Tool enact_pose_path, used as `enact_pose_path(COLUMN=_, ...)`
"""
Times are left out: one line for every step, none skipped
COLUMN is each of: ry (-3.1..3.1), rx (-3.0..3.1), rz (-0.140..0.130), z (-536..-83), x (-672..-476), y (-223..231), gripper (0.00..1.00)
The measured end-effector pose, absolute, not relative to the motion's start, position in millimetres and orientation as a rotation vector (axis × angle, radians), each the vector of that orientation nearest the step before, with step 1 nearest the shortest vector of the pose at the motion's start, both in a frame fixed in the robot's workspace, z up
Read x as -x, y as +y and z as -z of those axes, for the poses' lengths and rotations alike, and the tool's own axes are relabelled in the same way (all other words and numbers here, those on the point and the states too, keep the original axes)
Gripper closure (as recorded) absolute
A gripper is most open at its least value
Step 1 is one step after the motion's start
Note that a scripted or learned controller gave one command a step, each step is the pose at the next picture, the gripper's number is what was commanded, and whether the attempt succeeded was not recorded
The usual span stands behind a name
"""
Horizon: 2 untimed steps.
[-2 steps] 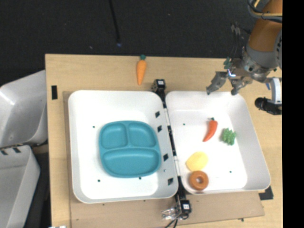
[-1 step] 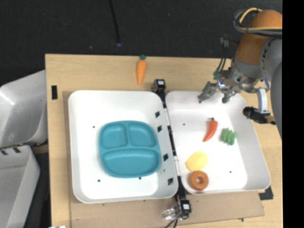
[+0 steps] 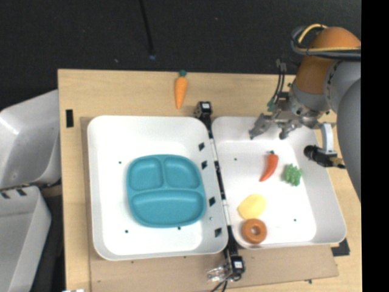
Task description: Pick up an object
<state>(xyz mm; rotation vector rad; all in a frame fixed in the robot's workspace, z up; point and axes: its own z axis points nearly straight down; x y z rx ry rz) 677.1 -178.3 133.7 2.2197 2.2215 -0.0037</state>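
In the right bin point(image 3: 316, 224) lie a red chili pepper point(image 3: 269, 166), a green broccoli-like piece point(image 3: 292, 174), a yellow lemon point(image 3: 251, 205) and an orange-brown donut point(image 3: 254, 230). My gripper point(image 3: 271, 126) hangs over the bin's far edge, above and just beyond the pepper. Its fingers point(image 3: 258, 127) are spread apart, open, with nothing between them.
The left bin point(image 3: 103, 224) holds a teal divided plate point(image 3: 165, 190). An orange carrot point(image 3: 180, 89) lies on the wooden bench beyond the bins. Black clips point(image 3: 203, 109) sit along the seam between the bins. The arm comes in from the upper right.
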Motion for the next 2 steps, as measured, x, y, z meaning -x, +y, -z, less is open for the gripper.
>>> enact_pose_path(ry=2.223, rx=-2.217, rz=0.002, z=-100.8, x=-677.5, y=-179.5, gripper=0.00)
enact_pose_path(ry=2.221, rx=-2.210, rz=0.001, z=-114.1, x=-678.7, y=-180.6, gripper=1.00)
